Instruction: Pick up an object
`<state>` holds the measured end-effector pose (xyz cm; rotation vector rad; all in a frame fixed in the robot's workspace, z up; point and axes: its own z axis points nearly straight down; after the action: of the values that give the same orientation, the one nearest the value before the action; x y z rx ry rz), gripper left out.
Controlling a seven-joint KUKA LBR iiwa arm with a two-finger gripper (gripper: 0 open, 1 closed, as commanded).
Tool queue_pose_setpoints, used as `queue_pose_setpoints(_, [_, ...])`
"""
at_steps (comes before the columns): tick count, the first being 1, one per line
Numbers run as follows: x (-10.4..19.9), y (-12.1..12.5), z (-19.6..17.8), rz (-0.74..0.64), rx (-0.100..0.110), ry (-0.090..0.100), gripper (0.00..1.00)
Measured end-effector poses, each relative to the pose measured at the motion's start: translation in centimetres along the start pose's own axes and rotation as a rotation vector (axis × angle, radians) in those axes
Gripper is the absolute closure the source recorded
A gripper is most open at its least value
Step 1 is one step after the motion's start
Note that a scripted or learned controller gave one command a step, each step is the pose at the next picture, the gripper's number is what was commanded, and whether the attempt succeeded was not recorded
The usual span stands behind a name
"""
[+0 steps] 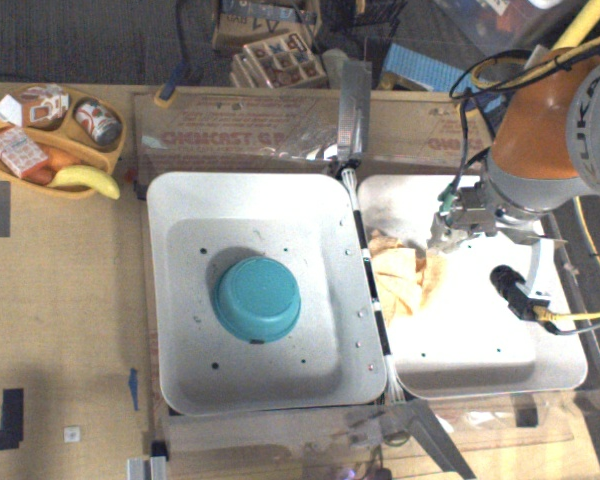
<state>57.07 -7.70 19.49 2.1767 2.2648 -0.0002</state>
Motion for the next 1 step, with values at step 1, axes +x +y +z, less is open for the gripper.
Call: queue_pose_setpoints(1, [0.01, 0.00, 0.00, 0.000, 0.000, 0.000, 0.00])
